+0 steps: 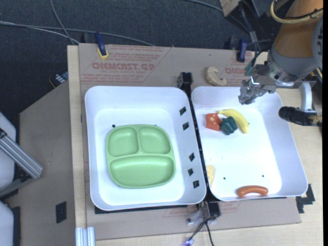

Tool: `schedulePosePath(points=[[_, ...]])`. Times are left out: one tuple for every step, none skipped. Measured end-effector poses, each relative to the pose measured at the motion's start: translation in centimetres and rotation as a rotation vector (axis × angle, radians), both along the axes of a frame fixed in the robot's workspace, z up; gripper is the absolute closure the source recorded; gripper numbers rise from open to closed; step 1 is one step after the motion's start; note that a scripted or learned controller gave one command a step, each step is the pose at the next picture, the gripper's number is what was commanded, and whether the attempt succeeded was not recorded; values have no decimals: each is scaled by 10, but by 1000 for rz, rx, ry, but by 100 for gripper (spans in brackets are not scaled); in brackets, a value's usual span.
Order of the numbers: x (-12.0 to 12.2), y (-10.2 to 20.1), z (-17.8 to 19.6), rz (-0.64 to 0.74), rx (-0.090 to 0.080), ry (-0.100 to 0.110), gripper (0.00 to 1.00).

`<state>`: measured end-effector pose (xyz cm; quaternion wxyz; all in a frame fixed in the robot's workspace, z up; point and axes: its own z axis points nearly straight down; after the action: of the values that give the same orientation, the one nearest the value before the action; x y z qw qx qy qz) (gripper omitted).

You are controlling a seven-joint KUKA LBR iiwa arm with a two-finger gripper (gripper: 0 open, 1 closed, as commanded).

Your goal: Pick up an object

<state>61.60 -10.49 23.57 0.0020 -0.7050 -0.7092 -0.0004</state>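
Left bin (pixel 97 147): holds a green divided plate (pixel 140 155), lying flat near the middle — its three compartments face up and carry nothing I can make out.

Right bin (pixel 287 152): holds the loose pieces the arm can choose from, scattered rather than stacked, so each can be reached from above.

Candidate cluster: a yellow banana (pixel 237 118), a dark green piece (pixel 228 125) and a red piece (pixel 213 121) lie touching or just beside one another in the far half of the right bin. Judged from here, their crowding could make a clean grasp of any single one harder.

Lone pieces: an orange sausage-shaped toy (pixel 252 190) lies at the near rim of the right bin, well apart from the cluster; a small pale piece (pixel 210 174) sits against the wall between the bins.

Gripper (pixel 249 94): hangs over the far edge of the right bin, just beyond the banana, and nothing is seen between its fingers. Whether they are spread or closed I cannot tell at this size.

Arm: reaches in from the right, wrist pointed down — a posture that suits a descent onto the cluster, though that is a judgement only.

Outside the bins: a beige curved object (pixel 215 76) rests on the cardboard sheet (pixel 133 60) behind them.

Task state: no object is lifted yet.
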Motion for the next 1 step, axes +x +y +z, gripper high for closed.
schedulePosePath(points=[[3,57,2,0,-1,-1,100]])
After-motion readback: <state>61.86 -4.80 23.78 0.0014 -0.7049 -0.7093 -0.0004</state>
